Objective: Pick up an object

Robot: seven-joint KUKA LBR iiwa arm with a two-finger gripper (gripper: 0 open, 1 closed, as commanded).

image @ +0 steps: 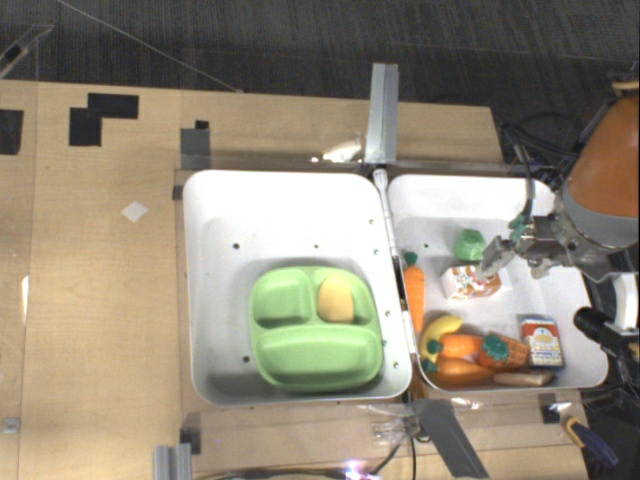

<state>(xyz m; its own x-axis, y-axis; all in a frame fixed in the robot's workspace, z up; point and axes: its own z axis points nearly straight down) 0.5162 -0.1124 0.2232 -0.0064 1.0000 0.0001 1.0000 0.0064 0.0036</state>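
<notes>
Two shallow white plastic bins sit side by side on a pale wooden bench, seen from above at a slant. The left bin (215,268) holds a green plastic tray with three compartments (315,328); a yellow, egg-shaped toy (337,298) lies in the tray's upper right compartment.

The right bin (440,203) holds the loose toys. An orange toy carrot (413,290) lies lengthwise just beside the wall shared with the left bin. A small green block (469,243) sits near the middle, with a white and orange packet (470,283) just below it. Along the near edge, a yellow and orange cluster of toy fruit (460,356) is packed together, touching. A small red and white carton (540,340) stands in the right corner.

The grey arm with an orange band reaches in from the right. Its two-finger gripper (497,255) hangs over the right bin, with its tip between the green block and the packet. Nothing is visibly held, and whether its fingers are spread or closed cannot be told.

The green block and the packet seem the likeliest targets: they lie nearest the tip, with bare floor around them. The carrot hugs the wall and the fruit is crowded, leaving little finger room there.
</notes>
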